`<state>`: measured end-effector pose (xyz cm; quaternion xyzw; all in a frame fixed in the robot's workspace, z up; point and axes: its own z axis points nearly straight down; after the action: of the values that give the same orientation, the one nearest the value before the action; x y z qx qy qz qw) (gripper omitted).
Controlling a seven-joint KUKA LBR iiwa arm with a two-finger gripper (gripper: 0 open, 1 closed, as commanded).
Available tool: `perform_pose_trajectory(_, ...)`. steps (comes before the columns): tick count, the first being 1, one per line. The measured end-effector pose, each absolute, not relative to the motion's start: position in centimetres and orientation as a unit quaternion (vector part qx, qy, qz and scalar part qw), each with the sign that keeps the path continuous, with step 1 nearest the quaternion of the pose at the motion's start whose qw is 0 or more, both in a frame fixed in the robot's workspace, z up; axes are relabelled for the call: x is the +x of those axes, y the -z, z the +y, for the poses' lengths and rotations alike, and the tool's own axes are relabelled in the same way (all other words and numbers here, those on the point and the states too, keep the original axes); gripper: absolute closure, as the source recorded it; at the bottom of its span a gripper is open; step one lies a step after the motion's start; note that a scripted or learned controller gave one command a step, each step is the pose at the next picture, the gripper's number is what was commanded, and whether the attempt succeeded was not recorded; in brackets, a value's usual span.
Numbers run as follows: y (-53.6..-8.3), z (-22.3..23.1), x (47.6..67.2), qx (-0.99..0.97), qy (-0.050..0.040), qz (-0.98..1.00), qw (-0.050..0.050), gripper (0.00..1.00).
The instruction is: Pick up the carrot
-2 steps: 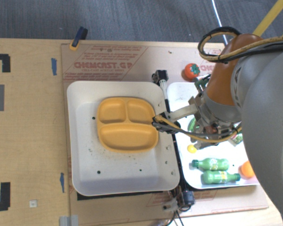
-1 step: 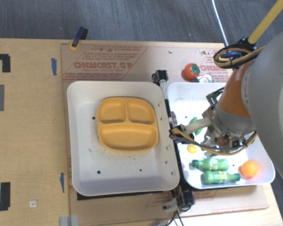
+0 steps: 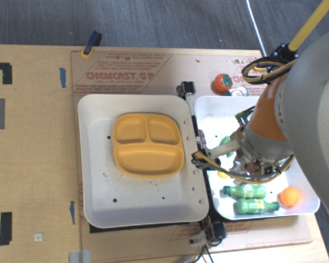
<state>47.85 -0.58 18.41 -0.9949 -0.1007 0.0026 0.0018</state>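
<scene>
My arm reaches down into the right bin (image 3: 214,106), and its grey wrist with the orange band covers most of the bin's middle. The gripper (image 3: 244,166) sits low under the wrist among dark cables, close to the bin floor. A small green piece (image 3: 226,142) sticks out at the wrist's left edge; I cannot tell whether it is the carrot's top. Just below the gripper lies a small yellow bit (image 3: 223,174). The arm hides whatever lies directly beneath it.
Two green bottles (image 3: 247,191) (image 3: 254,205) and an orange ball (image 3: 289,196) lie along the right bin's front. The left bin (image 3: 93,163) holds a yellow divided plate (image 3: 148,144). A red tomato-like toy (image 3: 222,83) sits on the bench behind the right bin.
</scene>
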Motion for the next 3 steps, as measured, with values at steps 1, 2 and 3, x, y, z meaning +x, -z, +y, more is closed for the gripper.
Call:
perform_pose_trajectory(1, -20.1, 0.6, 48.0, -0.995, -0.0005, -0.101, 0.001, 1.0)
perform_pose_trajectory(2, -20.4, -0.3, 47.9, -0.995, -0.0005, -0.1, 0.0, 1.0)
perform_pose_trajectory(3, -19.6, -1.1, 47.9, -0.994, -0.0022, -0.107, 0.001, 1.0)
